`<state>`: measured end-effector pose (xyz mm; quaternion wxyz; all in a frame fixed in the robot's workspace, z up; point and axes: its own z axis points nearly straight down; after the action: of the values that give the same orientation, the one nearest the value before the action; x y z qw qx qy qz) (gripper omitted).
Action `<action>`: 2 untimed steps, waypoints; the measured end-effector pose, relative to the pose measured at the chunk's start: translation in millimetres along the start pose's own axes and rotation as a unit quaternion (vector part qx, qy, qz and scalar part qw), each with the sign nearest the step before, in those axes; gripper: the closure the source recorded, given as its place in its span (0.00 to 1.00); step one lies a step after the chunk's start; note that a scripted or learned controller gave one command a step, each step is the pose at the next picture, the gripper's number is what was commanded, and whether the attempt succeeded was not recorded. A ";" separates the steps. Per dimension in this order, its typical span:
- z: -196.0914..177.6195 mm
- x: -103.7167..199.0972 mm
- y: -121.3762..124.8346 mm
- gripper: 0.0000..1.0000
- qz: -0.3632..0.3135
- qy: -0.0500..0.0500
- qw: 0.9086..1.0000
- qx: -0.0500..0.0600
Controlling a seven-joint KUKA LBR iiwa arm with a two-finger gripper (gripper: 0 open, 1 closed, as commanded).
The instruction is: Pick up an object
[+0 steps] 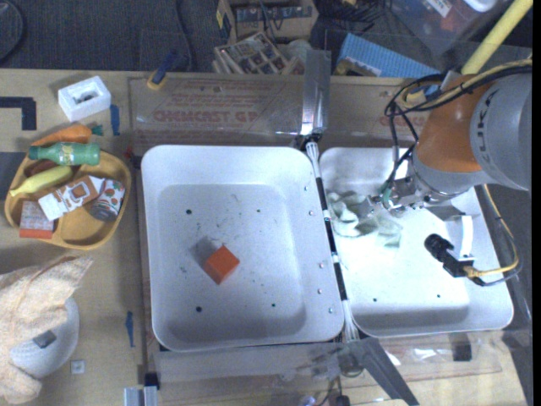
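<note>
An orange cube (222,263) lies near the middle of the left white bin (169,176), with a small grey shadow patch beside it. The gripper (390,196) hangs low over the back left part of the right white bin (490,311), under the grey arm with its orange band (452,138). Pale, crumpled, see-through items (348,216) lie on the bin floor just left of and below the gripper. Whether the gripper touches them is hidden by glare and the arm's body.
A black plug on a white and yellow cable (445,253) hangs from the arm over the right bin. A yellow bowl of toy food (66,200) stands left of the bins, with cloth (38,311) in front of it. A clear lid (220,108) lies behind the left bin.
</note>
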<state>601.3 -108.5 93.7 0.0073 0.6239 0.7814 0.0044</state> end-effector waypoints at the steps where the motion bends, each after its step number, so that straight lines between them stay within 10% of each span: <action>1: 0.8 -11.4 53.6 0.00 -0.001 -0.001 1.000 0.000; 2: 1.2 -8.3 60.4 0.00 -0.004 -0.001 1.000 0.001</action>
<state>662.0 -103.2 93.5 0.0079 0.6209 0.7838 0.0026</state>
